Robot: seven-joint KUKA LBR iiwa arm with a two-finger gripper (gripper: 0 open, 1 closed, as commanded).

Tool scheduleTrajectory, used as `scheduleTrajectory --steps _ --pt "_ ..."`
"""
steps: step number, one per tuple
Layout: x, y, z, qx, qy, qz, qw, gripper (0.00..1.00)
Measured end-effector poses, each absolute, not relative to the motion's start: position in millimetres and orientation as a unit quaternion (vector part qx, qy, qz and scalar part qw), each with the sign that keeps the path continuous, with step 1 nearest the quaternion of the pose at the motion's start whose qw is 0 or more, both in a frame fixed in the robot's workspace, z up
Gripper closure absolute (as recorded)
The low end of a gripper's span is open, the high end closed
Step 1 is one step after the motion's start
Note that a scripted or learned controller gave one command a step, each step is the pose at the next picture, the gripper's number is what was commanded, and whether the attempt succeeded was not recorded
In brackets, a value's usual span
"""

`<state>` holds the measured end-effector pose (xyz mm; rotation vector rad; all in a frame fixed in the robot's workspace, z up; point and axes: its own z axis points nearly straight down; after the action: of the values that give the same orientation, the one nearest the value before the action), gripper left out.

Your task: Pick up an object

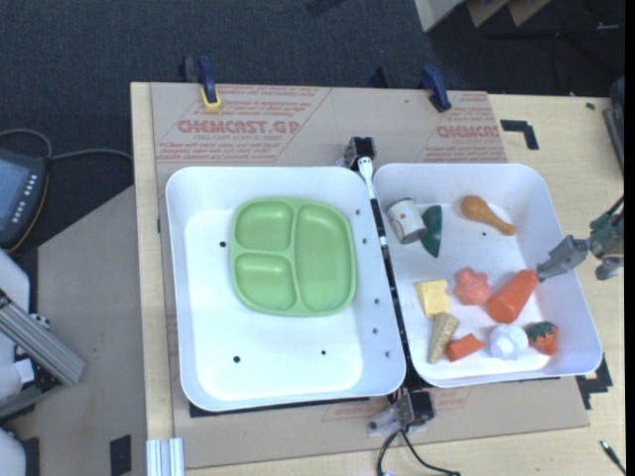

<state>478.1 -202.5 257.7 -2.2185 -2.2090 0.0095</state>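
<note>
At about three o'clock over the right bin (571, 216), the end effector (558, 263) hangs near the rim, and I cannot tell whether it is released or clenched; nothing visibly sits in it. Judging by this, the approach step is in hand: next it must descend squarely onto one item, likely the orange carrot (512, 296) just at its seven o'clock. That bin also holds a pink piece (473, 287), a yellow block (433, 297) and a drumstick (486, 214). At nine o'clock, the left bin (198, 296) carries a green divided plate (294, 256)
</note>
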Motion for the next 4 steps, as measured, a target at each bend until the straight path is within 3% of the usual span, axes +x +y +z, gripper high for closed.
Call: scheduleTrajectory --steps 1,2,4 --pt "480.7 -202 264 -0.707 -0.707 0.0 0.0 0.0" --pt "488.4 -202 204 -0.707 -0.707 0.0009 0.003 0.0" --pt "485.7 -193 90 -0.707 -0.707 0.001 0.003 0.0"
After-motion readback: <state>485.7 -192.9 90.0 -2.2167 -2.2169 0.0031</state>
